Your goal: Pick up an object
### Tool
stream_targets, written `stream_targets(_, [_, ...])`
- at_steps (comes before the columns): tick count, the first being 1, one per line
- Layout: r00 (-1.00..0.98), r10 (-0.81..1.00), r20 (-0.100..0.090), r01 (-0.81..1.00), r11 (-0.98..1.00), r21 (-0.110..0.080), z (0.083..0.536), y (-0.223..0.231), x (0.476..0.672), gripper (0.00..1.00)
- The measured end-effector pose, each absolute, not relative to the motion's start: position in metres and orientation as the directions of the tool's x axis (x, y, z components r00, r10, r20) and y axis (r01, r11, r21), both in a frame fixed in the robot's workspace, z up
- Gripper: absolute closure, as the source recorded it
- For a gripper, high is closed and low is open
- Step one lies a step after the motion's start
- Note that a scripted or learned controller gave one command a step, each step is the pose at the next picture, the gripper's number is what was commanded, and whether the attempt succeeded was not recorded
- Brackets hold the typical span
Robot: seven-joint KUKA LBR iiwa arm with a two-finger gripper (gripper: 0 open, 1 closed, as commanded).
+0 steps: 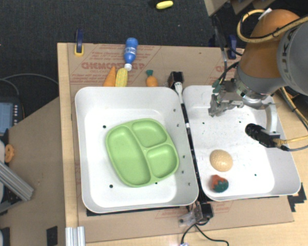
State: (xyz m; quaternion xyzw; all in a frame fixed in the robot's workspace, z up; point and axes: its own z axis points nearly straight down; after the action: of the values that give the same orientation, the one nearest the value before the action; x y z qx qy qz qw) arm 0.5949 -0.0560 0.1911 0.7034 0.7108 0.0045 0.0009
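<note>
Camera view: gripper (220,106) over right bin (256,164), far-left part, close to rim shared with left bin (92,111). Grip state: cannot tell, open or closed. Tan egg-shaped object (221,160) on right bin floor, nearer camera, well apart from gripper, bare floor all round it. Red-and-teal toy (219,183) just beside egg, close to near rim. Green divided plate (141,152) takes up centre of left bin, white margin on every side.
</note>
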Motion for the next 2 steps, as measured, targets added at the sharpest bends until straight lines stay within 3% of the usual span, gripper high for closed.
stream_targets(1, [-0.001, 1.0, 0.001, 1.0, 0.001, -0.001, 0.185, -0.064, 0.593, 0.0])
stream_targets(2, [0.008, 1.0, 0.002, 1.0, -0.008, -0.008, 0.081, -0.111, 0.51, 0.0])
